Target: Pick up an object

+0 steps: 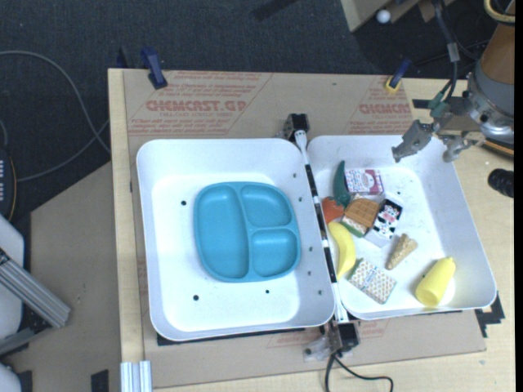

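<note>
Over the far edge of the right shallow white plastic bin point(470, 219), I see my end effector point(429, 143) spread open and empty; the yellow plastic banana point(343, 250) lies near its left wall.

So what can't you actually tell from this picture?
- Claw: too small and blurred to tell whether it is open or shut.
- Arm: cut off by the right edge.
- Orange item: mostly hidden under the cracker and banana.
- Cards: print too small to read.
</note>
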Motion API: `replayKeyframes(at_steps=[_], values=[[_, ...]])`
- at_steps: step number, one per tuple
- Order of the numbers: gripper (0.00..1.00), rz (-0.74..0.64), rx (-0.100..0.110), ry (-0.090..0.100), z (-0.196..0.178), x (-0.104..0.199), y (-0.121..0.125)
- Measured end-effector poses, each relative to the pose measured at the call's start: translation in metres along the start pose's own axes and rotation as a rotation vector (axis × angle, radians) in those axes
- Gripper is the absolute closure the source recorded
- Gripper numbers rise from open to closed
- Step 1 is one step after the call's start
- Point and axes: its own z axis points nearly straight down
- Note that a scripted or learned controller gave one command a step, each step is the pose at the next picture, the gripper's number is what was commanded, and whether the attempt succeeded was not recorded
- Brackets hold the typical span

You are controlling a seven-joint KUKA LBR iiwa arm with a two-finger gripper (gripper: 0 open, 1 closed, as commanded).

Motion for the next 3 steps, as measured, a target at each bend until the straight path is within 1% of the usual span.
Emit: replayKeyframes(at_steps=[1, 2, 3], values=[[0.0, 0.0, 0.003, 0.001, 0.123, 0.03, -0.008], [0.0, 0.001, -0.022, -0.008, 0.178, 0.025, 0.0], [0.0, 0.003, -0.039, -0.018, 0.184, 0.028, -0.005]])
